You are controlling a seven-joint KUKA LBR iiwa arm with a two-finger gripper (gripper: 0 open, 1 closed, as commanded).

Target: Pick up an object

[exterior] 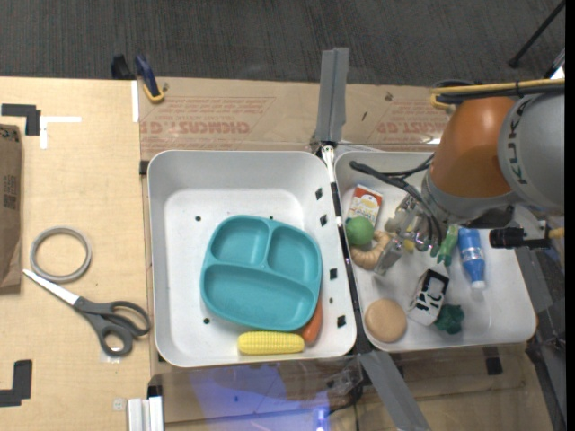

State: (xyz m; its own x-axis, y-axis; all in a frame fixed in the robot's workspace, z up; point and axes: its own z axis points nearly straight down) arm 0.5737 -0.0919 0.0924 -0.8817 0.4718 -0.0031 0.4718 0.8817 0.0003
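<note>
Since the arm [503,146] reaches in from the right, it hangs over the right bin [512,330], where most of the loose items are heaped, so I judge the pick is meant to come from that pile. From the overhead camera I see the pincer [402,241] low in the middle of that bin, its metal tips close beside a tan curved piece [367,257] and a green ball [358,232] near the bin's left wall. I cannot tell whether it is released or clenched; the tips blur into the clutter, and nothing is plainly between them, so I won't call anything held.

Around it lie a blue bottle [471,257] toward the right wall, a black-and-white packet [429,294] and a dark green lump [449,320] near the front edge, a round tan ball [385,321] at the front-left corner, and a small carton [365,204] toward the back.

In the left bin [171,241], a teal divided plate [261,273] fills the middle, with a corn cob [269,342] and an orange carrot [312,326] wedged against the front wall. On the surface to the left sit scissors [94,312] and a tape roll [60,252], well apart from both bins.
</note>
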